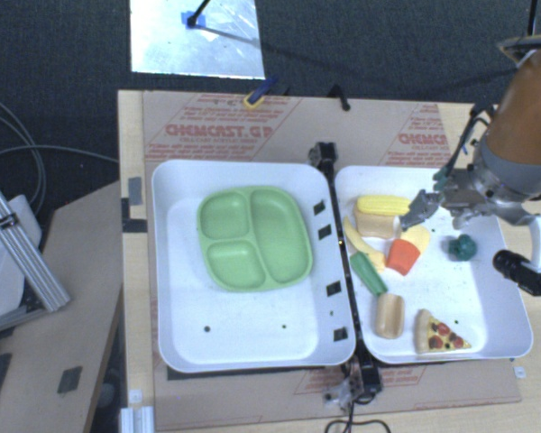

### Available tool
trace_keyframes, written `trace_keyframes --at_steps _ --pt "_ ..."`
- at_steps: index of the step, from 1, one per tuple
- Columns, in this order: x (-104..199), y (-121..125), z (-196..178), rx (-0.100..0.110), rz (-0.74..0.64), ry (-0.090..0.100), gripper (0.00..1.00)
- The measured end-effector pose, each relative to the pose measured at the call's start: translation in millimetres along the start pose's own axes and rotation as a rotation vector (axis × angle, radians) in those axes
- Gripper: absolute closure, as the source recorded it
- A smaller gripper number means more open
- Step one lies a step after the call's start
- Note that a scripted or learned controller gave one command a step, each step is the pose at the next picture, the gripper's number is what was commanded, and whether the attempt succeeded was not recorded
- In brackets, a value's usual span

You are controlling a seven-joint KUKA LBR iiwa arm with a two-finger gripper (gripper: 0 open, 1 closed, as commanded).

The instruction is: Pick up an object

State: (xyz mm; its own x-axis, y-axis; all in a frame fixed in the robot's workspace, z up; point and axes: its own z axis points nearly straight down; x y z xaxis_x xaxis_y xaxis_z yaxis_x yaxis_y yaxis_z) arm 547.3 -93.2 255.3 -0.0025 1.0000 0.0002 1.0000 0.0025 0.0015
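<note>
**Right bin: toy food, gripper poised above**

You are looking at one orange-red piece (403, 256) lying near the middle of the right bin (514, 327), just below the gripper (420, 209); judging by position, it is the likeliest pick. The jaws are hanging over it, and you cannot tell how wide they are standing. Crowding around it: one corn cob (380, 206), one banana (351, 238), one green pod (369, 273), one bread roll (389, 315), one pizza slice (439, 333), one teal lump (463, 247). The left bin (189, 341) is holding one green divided plate (254, 237).

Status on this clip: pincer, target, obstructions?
Pincer low over right bin, at corn and orange piece. Nothing seen gripped. Toys crowd close.
</note>
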Motion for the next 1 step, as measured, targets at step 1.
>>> trace_keyframes --at_steps 1 --pt "60.3 -7.7 75.1 0.007 -0.007 0.003 0.00"
